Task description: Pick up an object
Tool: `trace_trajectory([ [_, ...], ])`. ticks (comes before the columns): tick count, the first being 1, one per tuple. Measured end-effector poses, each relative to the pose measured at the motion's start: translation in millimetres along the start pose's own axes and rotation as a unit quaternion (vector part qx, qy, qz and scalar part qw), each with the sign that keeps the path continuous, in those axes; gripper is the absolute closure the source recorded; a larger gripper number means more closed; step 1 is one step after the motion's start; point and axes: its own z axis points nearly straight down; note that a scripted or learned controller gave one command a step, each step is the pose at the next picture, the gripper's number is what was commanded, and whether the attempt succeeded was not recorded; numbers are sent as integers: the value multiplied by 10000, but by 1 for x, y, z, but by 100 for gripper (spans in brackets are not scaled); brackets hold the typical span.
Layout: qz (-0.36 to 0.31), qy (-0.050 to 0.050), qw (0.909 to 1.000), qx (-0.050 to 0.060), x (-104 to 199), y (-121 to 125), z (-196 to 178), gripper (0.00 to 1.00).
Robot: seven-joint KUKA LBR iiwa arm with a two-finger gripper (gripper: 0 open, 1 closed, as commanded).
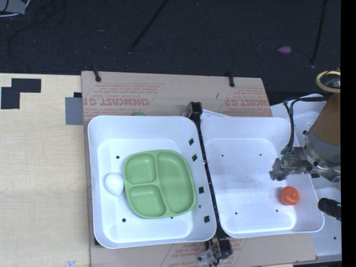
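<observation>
A small orange-red round object [289,196] lies in the right bin [245,149], near its right front corner. My gripper [281,168] hangs over the right side of that bin, just behind and slightly left of the orange object, apart from it. A green three-compartment plate [159,183] rests in the left bin [105,138]. A white egg-shaped object [114,183] sits against the plate's left edge.
The arm's grey body with its orange band [329,128] stands over the right bin's right rim. A black divider [201,166] runs between the two bins. Cardboard [167,96] lies under and behind the bins. A wooden bench top [39,177] spreads to the left.
</observation>
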Motion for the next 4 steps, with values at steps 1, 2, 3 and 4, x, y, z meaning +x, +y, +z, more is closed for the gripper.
trace_trajectory([
  [1,8,7,10000,20,-1,0,-4,100],
  [2,-27,20,10000,33,53,4,4,100],
  [3,-27,9,10000,23,108,11,-6,100],
  [4,-28,13,10000,25,157,5,-18,100],
])
